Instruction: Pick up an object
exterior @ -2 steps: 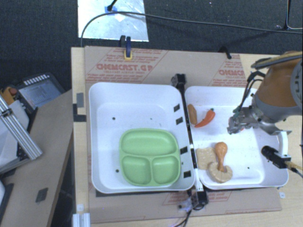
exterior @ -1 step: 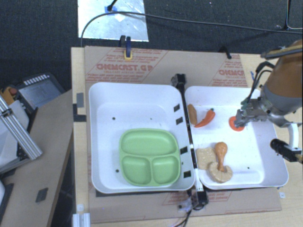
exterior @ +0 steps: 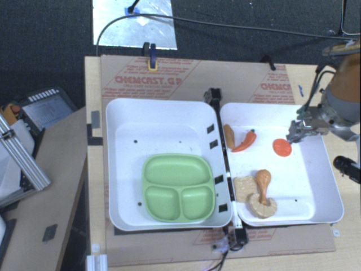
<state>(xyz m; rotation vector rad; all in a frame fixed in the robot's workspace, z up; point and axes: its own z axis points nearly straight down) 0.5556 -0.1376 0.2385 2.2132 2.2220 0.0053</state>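
Note:
The right bin [exterior: 324, 168] holds several toy foods. An orange-red disc [exterior: 282, 147] lies near its upper right. A red chili pepper [exterior: 244, 141] and a small brown roll [exterior: 228, 135] lie by the divider. A drumstick [exterior: 263, 182] rests between a tan toast slice [exterior: 243, 187] and a round beige piece [exterior: 263, 208] at the front. My gripper [exterior: 295, 132] hangs at the bin's right side, just above and right of the disc, with its tip close to the disc's edge. Nothing shows in its grasp.
A green divided plate [exterior: 177, 186] sits in the left bin [exterior: 130, 123]. The grey arm with its orange band [exterior: 344, 83] comes in over the right bin's far right corner. A black clip [exterior: 215, 96] marks the divider's top. A metal rail [exterior: 20, 151] stands off the bench at left.

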